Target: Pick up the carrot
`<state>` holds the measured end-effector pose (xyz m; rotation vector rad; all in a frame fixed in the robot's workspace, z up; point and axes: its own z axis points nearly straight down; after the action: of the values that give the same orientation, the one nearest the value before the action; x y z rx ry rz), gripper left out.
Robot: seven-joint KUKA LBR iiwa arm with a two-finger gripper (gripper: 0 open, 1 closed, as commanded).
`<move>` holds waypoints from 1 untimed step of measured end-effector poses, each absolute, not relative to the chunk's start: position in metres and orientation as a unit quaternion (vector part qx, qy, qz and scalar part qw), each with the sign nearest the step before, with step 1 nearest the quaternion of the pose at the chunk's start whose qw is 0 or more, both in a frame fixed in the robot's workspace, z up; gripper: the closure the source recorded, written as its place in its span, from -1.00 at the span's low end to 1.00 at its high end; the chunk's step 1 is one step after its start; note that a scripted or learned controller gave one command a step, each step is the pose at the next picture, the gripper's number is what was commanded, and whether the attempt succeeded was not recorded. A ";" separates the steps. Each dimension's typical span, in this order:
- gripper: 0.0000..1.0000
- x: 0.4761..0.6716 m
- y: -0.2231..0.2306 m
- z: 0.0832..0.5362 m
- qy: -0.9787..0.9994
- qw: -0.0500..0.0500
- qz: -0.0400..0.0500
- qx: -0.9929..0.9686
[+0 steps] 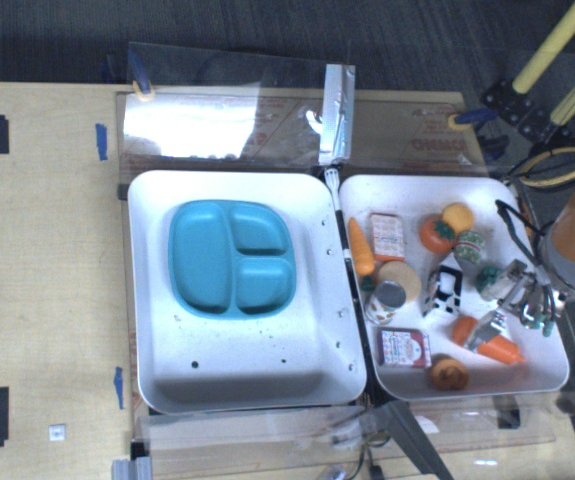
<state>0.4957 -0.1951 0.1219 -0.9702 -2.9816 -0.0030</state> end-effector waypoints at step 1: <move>-1.00 0.554 -0.158 0.208 -0.952 -0.004 -0.001 -0.306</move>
<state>0.5545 -0.1580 0.2082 -0.9643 -2.9989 -0.0038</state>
